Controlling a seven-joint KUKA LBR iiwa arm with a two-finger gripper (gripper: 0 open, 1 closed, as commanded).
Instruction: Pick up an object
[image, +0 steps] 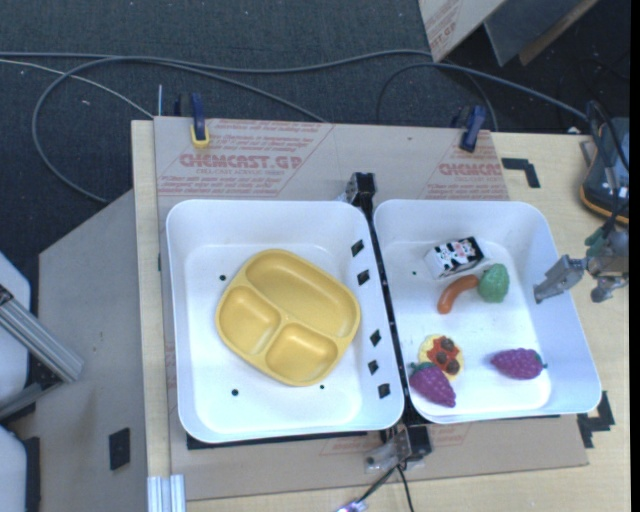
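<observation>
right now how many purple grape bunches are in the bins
2, both in the right bin: one grape bunch at its near left corner beside the small pizza toy, the other near its right wall.

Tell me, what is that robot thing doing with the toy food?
The gripper sits at the right edge of the right bin, holding nothing. That bin has toy food: a green vegetable, an orange sausage, two purple grape bunches and a black-and-white box. The yellow divided plate lies in the left bin. Nothing is picked up yet.
</observation>
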